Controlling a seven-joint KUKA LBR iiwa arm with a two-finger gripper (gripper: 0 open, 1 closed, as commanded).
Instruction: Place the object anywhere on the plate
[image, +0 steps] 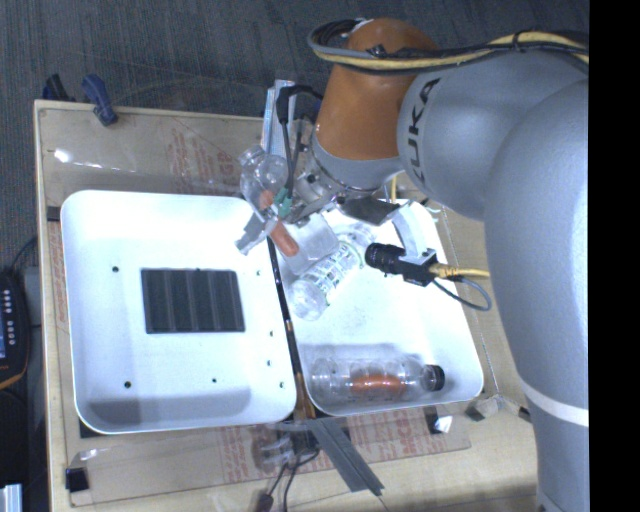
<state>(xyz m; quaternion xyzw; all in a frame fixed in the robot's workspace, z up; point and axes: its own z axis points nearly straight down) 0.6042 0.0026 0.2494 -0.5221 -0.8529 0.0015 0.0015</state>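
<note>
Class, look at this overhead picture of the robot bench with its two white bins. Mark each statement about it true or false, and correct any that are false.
1. A dark ribbed plate lies flat in the left bin. True.
2. A clear bottle lies on its side near the front of the right bin. True.
3. That bottle is resting on the plate. False: it lies in the other bin, apart from the plate.
4. The arm reaches in from the left side of the picture. False: it comes in from the right.
5. A second clear bottle lies tilted in the right bin, just below the tool. True.
</note>
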